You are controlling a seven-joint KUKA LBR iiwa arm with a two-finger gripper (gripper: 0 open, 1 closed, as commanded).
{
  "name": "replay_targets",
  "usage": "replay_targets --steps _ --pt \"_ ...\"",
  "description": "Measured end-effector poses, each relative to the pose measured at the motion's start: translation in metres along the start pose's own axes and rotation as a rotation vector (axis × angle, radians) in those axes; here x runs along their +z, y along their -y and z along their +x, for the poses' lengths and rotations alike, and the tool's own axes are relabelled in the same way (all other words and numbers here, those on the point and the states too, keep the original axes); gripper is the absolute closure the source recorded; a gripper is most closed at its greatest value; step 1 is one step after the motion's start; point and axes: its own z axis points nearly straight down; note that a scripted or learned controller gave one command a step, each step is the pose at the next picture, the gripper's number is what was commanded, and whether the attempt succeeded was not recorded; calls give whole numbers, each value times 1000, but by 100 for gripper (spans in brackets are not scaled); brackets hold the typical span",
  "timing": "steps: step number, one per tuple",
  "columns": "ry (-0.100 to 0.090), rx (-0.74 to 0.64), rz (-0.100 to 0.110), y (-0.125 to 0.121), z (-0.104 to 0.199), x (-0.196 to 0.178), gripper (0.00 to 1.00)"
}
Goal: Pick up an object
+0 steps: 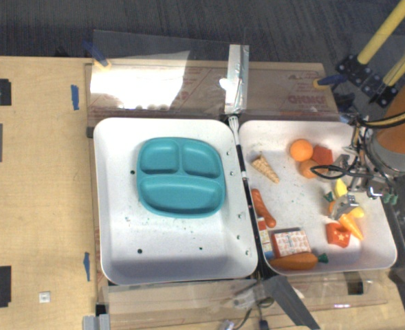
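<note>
Reaching in from the right, the arm [395,126] is seen low over the right bin [384,256], with the gripper [344,201] set among a cluster of toy foods near that bin's right side. Whether anything is gripped cannot be told, since the tip is lost in cables and small items. Just beside the gripper, a yellow piece [340,187] and an orange carrot-like piece [353,222] are seen, and a red pepper [337,234] lies just below them. An orange ball [300,149] is placed toward the bin's far side, touching a red block [322,155]. A cone [265,169] lies tilted near the bin's left wall, and a red sausage [263,208] is stretched along that wall below it. At the near edge, a small patterned box [289,241] is set beside a carrot [295,260] with a green end. In the left bin [119,253], a teal tray [181,176] with three compartments is laid near the middle, well apart from the gripper. Both bins are borne side by side on a wooden bench [30,184].
</note>
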Motion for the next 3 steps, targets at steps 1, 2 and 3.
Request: replay_targets --steps 1,2,3 --pt "-2 128 0 12 41 10 0" --pt "11 216 1 15 75 7 0" --pt "9 358 2 -3 81 7 0"
